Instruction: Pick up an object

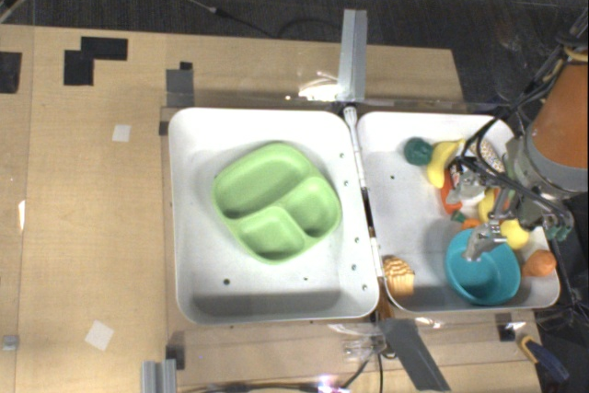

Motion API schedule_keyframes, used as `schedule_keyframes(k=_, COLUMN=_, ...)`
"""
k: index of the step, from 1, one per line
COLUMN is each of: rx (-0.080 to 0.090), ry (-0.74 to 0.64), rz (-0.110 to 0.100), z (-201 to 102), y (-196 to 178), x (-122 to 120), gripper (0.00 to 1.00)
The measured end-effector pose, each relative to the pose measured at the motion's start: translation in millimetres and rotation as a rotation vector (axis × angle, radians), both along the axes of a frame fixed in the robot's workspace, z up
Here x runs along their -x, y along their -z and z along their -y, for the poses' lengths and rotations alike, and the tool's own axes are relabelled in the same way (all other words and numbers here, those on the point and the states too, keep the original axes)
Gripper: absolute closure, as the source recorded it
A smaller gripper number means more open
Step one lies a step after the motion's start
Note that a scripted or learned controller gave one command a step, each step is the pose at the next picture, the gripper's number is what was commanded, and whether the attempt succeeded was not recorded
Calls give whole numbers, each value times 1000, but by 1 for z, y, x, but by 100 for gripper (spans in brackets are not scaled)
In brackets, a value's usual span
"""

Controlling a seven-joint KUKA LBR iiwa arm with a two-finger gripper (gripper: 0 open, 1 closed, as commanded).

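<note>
The blue cup [483, 276] stands upright directly beneath the jaws, open mouth up, near the front edge of the right bin [396, 198]. The metal tips of the jaws hang at the cup's rim, over its far side. Whether they touch it cannot be made out, nor whether the jaws are released or clenched, and nothing can be seen held between them. Just to the right of the jaws lies a small yellow piece [515, 235]. Beyond it, further right and a little nearer the front, an orange ball [541, 264] rests against the bin's right wall. Behind and to the left of the jaws is a small cluster, partly hidden by cables: an orange-red item [451, 198], a yellow object [440, 161] behind that, and a dark green ball [417, 150] furthest back, just beside the yellow object. Well to the left of the jaws, a tan ridged object [398, 273] sits in the bin's front left corner. The grey arm [538, 163], with its orange band [563, 129], rises away to the right behind the jaws. Across the divider, far to the left of the jaws, the left bin [198, 198] holds a green divided plate [276, 200] lying flat, turned at an angle to the bin's walls. Both bins sit side by side on the wooden desk [83, 244].
</note>
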State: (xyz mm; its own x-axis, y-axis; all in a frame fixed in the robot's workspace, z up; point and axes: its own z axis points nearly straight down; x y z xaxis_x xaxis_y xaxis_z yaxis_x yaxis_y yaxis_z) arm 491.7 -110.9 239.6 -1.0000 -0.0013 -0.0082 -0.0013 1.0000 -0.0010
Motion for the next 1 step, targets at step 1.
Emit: schedule_keyframes(k=1, rx=1, ry=106, rz=6, z=40, y=142, x=-23, gripper=0)
